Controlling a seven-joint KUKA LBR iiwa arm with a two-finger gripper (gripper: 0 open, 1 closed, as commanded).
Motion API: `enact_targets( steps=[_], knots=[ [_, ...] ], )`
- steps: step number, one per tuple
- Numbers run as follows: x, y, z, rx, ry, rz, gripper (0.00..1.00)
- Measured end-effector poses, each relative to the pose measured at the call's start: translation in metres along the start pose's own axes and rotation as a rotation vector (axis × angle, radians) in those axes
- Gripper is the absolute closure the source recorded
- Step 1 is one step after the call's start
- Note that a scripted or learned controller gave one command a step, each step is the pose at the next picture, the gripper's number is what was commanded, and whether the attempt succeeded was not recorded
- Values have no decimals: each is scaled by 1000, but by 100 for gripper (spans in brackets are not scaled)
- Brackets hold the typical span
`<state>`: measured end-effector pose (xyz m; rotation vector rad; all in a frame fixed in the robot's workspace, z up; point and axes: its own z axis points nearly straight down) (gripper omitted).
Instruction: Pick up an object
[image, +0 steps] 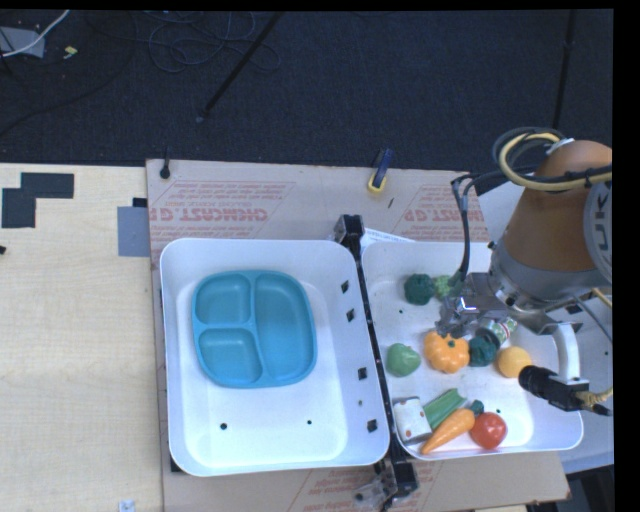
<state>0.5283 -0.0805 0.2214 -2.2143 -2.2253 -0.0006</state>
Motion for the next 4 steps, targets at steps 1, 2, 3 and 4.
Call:
enact_targets(
  steps=[1, 2, 3, 4],
  knots=[
    [26, 38, 3, 0, -1, 2, 100],
    [39, 57, 2, 1, -1, 3, 100],
    [52, 57, -4, 1, -1, 3, 100],
    [52, 52, -6, 3, -2, 3, 100]
  ],
)
